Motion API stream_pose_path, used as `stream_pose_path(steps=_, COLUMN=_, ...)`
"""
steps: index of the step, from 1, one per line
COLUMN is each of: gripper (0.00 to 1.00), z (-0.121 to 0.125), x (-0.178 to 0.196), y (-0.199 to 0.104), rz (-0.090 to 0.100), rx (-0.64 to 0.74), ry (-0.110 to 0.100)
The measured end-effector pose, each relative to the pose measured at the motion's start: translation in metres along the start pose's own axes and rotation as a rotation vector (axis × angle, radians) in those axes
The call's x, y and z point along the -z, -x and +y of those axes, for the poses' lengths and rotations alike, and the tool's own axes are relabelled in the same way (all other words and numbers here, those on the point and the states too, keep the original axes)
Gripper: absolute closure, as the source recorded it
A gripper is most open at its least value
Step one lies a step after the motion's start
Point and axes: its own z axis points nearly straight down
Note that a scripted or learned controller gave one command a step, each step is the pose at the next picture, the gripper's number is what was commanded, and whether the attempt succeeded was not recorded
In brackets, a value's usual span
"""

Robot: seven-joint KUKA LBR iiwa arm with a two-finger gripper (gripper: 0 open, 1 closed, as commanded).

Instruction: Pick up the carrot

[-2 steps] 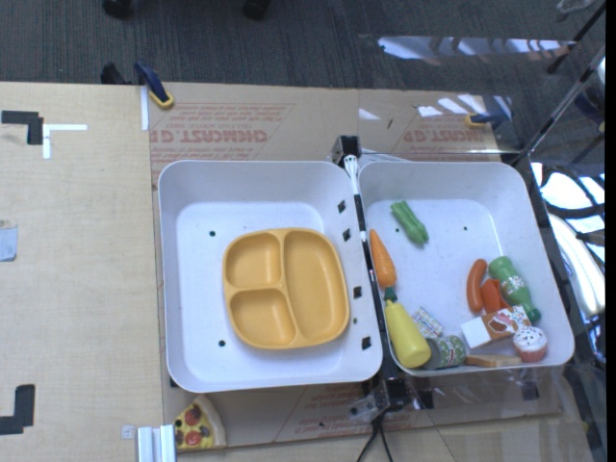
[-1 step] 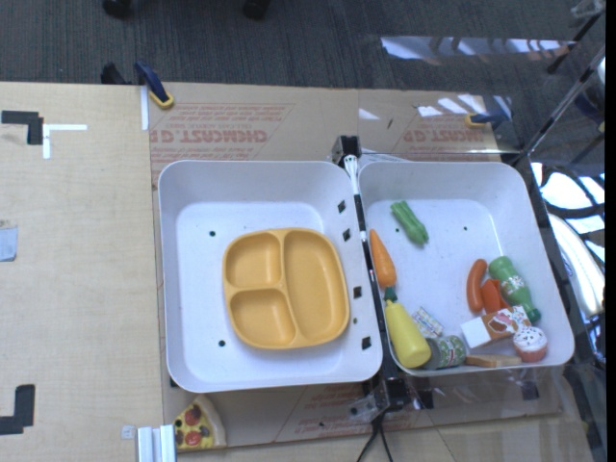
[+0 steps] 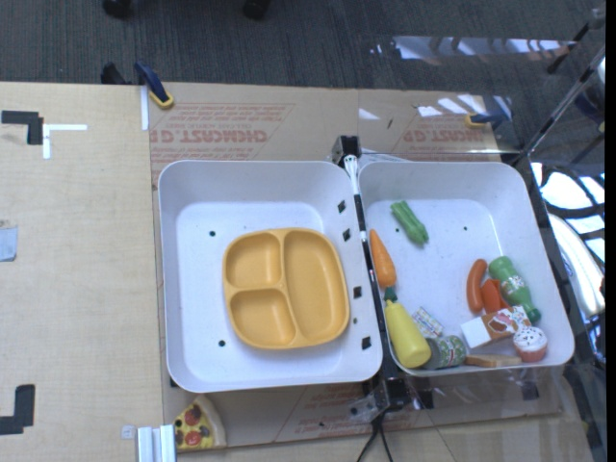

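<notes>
Where the bins meet, the carrot (image 3: 383, 260) lies against the right bin's (image 3: 515, 195) left wall.

Even, bright overhead light is seen; glare is thrown on the dark glossy floor (image 3: 462, 51) far right; focus is slightly soft.

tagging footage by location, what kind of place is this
Most likely a robotics lab or test bench, not a kitchen. Two white bins sit clipped together on cardboard, the food is toys, like the carrot and a yellow divided plate, and office chair wheels stand on grey carpet.
</notes>
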Motion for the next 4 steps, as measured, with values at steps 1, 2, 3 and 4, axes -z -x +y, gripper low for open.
stream_pose_path(steps=1, gripper=0.0, z=0.01, x=0.0, y=-0.004, rz=-0.001, rx=-0.001, ry=0.0)
stream_pose_path(steps=2, gripper=0.0, z=-0.013, x=0.0, y=-0.007, rz=-0.001, rx=0.001, ry=0.0)
stream_pose_path(steps=3, gripper=0.0, z=-0.003, x=0.0, y=-0.004, rz=0.0, rx=0.0, ry=0.0)
stream_pose_path(steps=4, gripper=0.0, z=0.01, x=0.0, y=-0.004, rz=-0.001, rx=0.009, ry=0.001)
